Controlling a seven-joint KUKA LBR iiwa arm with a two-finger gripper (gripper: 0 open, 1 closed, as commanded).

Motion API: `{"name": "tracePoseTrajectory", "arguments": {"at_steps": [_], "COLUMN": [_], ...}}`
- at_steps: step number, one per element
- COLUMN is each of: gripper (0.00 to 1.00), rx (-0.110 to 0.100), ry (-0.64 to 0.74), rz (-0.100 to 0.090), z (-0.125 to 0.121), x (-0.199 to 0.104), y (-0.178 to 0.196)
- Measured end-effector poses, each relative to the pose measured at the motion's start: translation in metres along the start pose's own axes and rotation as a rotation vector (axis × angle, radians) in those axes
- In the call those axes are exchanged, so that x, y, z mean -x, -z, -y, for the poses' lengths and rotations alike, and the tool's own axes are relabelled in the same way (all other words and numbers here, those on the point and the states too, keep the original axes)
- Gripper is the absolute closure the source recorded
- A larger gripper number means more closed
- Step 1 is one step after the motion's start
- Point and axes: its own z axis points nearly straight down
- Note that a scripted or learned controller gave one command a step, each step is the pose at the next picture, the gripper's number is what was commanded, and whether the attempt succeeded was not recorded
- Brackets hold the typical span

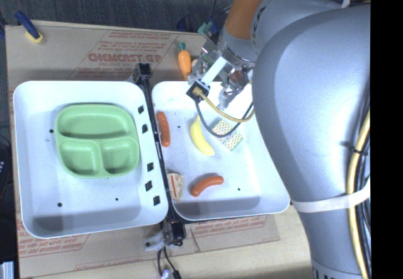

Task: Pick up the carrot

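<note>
The carrot point(183, 62) is small and orange with a green top. It lies on the cardboard just behind the back rim of the right bin point(267, 199), outside both bins. My gripper point(233, 86) hangs over the back part of the right bin, to the right of the carrot and a short way from it. Nothing shows in its grasp.
In the right bin lie a sausage point(164, 128) by the left wall, a banana point(201, 138), a patterned wafer point(228, 133), a second sausage point(206, 184) and a bread piece point(174, 186). The left bin point(28, 145) holds a green divided plate point(97, 139). A blue clamp point(28, 27) sits at the far left corner.
</note>
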Motion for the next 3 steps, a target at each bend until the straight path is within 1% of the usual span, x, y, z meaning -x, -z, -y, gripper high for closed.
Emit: {"name": "tracePoseTrajectory", "arguments": {"at_steps": [1,2,3], "gripper": [0.0,1.0,1.0], "rx": [-0.004,-0.009,-0.001], "ry": [-0.323,-0.314,-0.357], "rz": [0.002,0.004,-0.002], "z": [-0.033,-0.032,0.018], "x": [0.042,0.041,0.024], "y": [-0.09,-0.079,0.031]}}
